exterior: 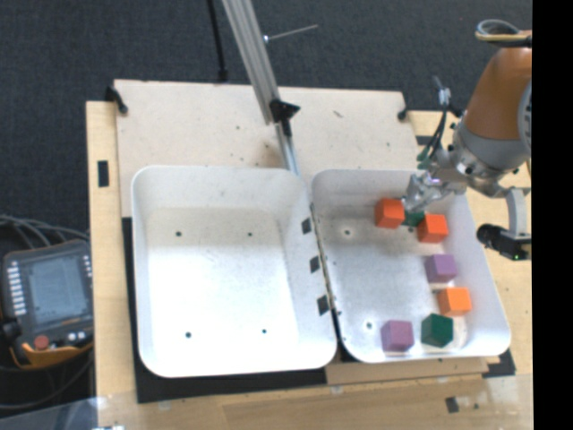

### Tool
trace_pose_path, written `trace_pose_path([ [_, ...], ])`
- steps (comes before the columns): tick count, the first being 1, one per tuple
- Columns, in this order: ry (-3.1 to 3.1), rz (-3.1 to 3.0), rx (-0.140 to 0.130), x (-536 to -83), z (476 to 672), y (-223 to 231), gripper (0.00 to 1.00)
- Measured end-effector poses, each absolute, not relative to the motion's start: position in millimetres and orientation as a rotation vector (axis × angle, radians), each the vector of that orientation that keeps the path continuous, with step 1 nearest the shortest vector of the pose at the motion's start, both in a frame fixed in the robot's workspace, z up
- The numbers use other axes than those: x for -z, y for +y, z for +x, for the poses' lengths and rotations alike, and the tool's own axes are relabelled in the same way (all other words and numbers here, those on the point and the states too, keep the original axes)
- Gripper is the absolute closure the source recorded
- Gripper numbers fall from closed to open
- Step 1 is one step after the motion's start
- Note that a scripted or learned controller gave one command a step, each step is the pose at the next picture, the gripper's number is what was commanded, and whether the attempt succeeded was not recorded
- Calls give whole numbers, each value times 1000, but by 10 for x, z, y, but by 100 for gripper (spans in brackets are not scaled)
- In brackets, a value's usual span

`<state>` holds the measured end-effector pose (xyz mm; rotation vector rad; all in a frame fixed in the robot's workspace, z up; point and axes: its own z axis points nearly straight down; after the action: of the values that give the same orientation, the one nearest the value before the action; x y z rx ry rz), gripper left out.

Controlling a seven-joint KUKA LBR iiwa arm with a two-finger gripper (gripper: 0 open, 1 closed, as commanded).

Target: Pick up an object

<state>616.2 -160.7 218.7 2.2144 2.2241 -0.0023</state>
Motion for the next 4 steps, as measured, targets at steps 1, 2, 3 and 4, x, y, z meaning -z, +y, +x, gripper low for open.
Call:
trace_pose_path([
  [1, 2226, 2217, 1, -2199, 5949, -1182, 100],
  [2, 2229, 2215, -3, -2249, 5888, -760, 100],
  [3, 2231, 2214, -2, -2243, 5781, -149, 100],
  [4, 2230, 2215, -1, -2215, 5576, 307, 100],
])
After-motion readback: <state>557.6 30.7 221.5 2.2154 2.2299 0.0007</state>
